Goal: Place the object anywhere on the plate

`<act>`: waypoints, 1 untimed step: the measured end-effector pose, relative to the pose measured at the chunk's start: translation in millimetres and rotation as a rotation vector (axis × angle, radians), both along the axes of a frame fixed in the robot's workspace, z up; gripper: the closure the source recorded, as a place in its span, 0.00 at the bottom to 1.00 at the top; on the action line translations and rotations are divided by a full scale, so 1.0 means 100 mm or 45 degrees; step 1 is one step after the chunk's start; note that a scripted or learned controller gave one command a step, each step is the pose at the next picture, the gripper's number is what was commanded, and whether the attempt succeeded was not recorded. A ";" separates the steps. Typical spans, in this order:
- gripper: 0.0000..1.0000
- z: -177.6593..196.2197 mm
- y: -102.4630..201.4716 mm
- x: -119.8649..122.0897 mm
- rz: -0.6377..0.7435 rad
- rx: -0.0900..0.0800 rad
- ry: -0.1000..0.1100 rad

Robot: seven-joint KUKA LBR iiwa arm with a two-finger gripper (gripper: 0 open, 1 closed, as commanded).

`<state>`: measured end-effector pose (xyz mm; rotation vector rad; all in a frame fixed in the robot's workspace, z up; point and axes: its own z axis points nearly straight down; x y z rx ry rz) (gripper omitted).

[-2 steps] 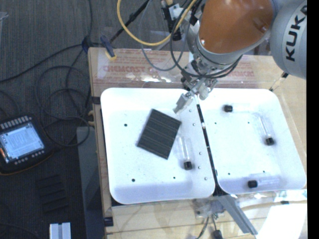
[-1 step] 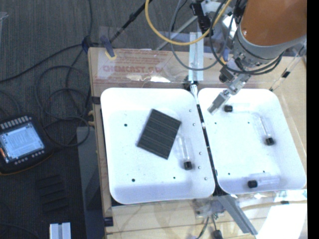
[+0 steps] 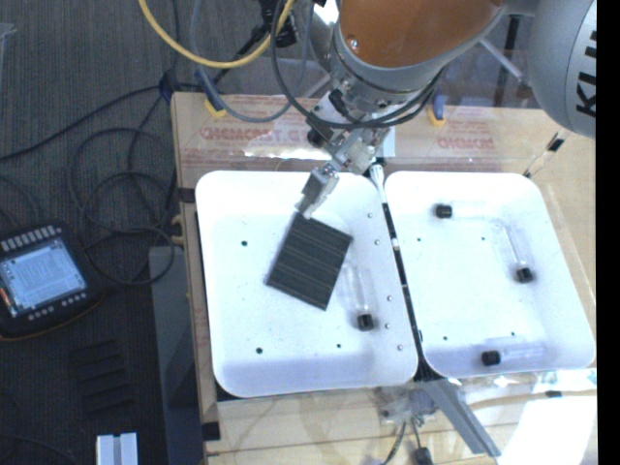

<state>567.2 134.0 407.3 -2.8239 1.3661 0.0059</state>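
Observation:
A dark, ribbed rectangular plate (image 3: 310, 261) lies tilted in the left white bin (image 3: 237, 289), a little right of its middle. My gripper (image 3: 317, 191) reaches down from the upper right and hangs just above the plate's far edge. Its grey tip points at that edge. From this slant I cannot make out anything separate between its tips. The arm's orange band (image 3: 417, 13) takes up the top of the view and hides the wrist behind it.
The right white bin (image 3: 572, 289) holds small black pieces (image 3: 443, 211) (image 3: 524, 274) (image 3: 490, 358) and a clear tube (image 3: 513, 245). Another black piece (image 3: 365, 322) sits near the left bin's right wall. Cables and a teach pendant (image 3: 37, 279) lie on the floor at left.

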 end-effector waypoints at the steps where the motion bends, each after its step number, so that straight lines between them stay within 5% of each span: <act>1: 0.00 0.26 -0.60 0.07 0.034 -0.001 0.000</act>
